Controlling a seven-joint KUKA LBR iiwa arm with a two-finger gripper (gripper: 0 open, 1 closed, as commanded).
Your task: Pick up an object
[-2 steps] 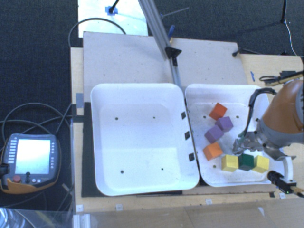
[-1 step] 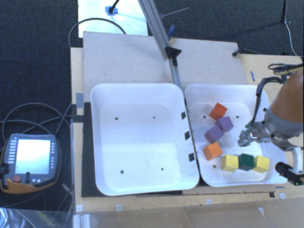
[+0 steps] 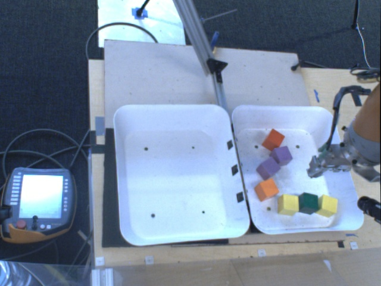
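1. The jaws (image 3: 315, 167) hang over the right part of the right bin (image 3: 286, 115), reaching in from the right; whether they stand wide or narrow I cannot tell, and nothing shows between them.
2. Nearest to them are the blocks in the row along the bin's near wall: a yellow block (image 3: 327, 205), a green block (image 3: 308, 202) and a second yellow block (image 3: 288, 204), side by side and touching.
3. Left of the jaws lie two purple blocks (image 3: 281, 155) (image 3: 268, 168), close together, with an orange block (image 3: 273, 140) above them and another orange block (image 3: 266, 189) below.
4. Bare bin floor lies between the jaws and the purple blocks.
5. The left bin (image 3: 172, 115) adjoins on the surface (image 3: 178, 70).
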